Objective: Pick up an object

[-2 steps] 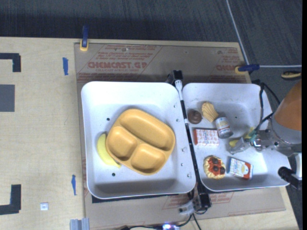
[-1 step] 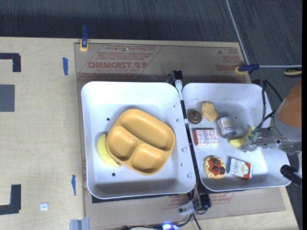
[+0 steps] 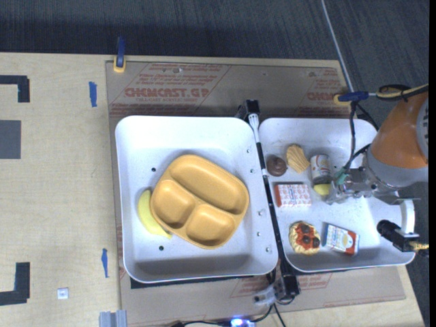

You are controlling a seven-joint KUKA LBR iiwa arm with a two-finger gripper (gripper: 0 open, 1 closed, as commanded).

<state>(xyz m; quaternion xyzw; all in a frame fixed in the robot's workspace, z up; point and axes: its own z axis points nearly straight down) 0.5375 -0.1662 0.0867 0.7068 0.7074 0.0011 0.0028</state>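
Nearest in the right bin (image 3: pixel 381 254), the small juice carton (image 3: pixel 339 238) lies flat, probably light and stiff, best pinched across its narrow sides, while beyond it the gripper (image 3: pixel 338 187) hovers, its jaws' opening unreadable.

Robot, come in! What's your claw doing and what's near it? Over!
Gripper low in right bin, fingers unclear. Beside small can and yellow piece. Nothing seen held.

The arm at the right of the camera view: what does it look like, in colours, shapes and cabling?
The grey, rounded arm bears a broad orange band above the wrist. The gripper end is a small block of grey metal with touches of green. A black cable loops along the arm, and a black cylindrical part with an orange tip juts beneath it.
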